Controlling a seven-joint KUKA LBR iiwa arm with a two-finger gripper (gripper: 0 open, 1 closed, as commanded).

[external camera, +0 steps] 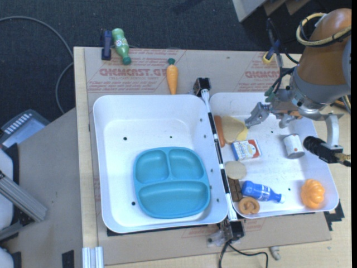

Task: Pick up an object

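Robot lab: bench [139,66], bins [111,149] (toy food).

A blue three-compartment plastic plate [170,182] lies in the left white bin [111,149]. The right white bin [329,175] holds a blue bottle [260,191], with an orange pumpkin-shaped toy [313,193] to its right.

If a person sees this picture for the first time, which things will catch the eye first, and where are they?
The blue divided plate stands out first, lying alone in the left bin. Next comes the right bin, crowded with small things such as a blue bottle and an orange pumpkin near its front. The grey arm's gripper reaches in over that bin's back part, and a toy carrot lies on the board behind the bins.
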